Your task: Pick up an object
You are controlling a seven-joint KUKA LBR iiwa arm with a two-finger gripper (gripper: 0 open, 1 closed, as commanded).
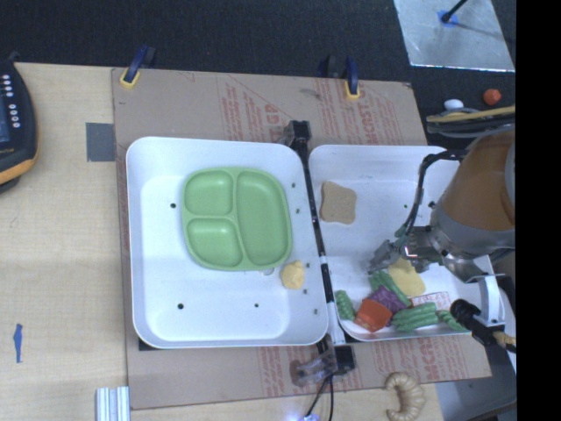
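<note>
My gripper (387,254), jaw state unclear, hangs lower right; pale yellow toy piece (406,278) lies just right-below its tips.

In the left bin (153,235), a green plate (237,217) takes the far middle. A yellow lump (293,275) sits just off the plate's near right corner, close to the right wall. The floor left of the plate and the whole near strip lie open.

In the right bin (386,169), the far half is open save a tan slice (337,203) by the left wall. The near right is crowded: the arm (478,200) hangs over it, the pincer (392,251) is low above a heap of toy food (393,303) that fills the near edge. A clear lane runs between slice and heap.
</note>
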